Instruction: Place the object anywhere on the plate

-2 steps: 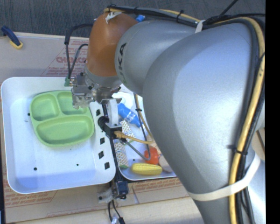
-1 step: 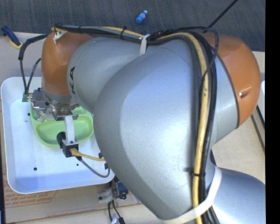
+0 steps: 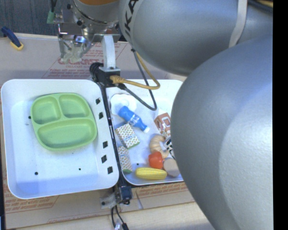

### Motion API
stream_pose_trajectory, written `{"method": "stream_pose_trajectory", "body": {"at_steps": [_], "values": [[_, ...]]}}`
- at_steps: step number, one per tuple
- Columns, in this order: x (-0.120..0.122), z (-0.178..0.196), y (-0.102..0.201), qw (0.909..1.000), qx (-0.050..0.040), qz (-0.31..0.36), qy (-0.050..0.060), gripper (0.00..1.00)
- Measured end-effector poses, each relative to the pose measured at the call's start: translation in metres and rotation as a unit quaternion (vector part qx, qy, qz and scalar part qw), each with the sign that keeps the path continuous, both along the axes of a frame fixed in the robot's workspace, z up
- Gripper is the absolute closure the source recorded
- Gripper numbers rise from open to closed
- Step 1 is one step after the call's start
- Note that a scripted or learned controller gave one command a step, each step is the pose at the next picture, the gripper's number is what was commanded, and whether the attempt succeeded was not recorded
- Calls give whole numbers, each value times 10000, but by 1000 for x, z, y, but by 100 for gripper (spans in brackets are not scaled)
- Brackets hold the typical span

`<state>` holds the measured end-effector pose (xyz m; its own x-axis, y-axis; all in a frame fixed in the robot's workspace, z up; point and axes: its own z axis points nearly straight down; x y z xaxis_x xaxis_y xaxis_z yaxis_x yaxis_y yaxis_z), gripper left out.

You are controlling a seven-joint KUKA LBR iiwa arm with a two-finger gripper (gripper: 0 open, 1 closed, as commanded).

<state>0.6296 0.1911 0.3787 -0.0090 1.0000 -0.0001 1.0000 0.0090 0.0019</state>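
A light green plate (image 3: pixel 63 120) is seen in the white left bin (image 3: pixel 14 171). In the right bin, a blue bottle (image 3: pixel 132 118), a checkered packet (image 3: pixel 127 136), a red ball (image 3: pixel 156 160) and a yellow banana (image 3: pixel 151 173) are shown. The arm (image 3: pixel 192 28) is grey, banded orange.

We see bright, even overhead light, with soft glare on the grey arm (image 3: pixel 221 104) and white bins (image 3: pixel 19 176). Shadows are faint. The near arm looks blurred, the picture slightly grainy.
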Motion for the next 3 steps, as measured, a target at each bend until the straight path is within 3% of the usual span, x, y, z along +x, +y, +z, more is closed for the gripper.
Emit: {"method": "stream_pose_trajectory", "body": {"at_steps": [1, 3], "values": [[27, 11, 27, 10000, 2, -2, -3, 100], [27, 32, 30, 10000, 13, 88, -33, 100]]}}
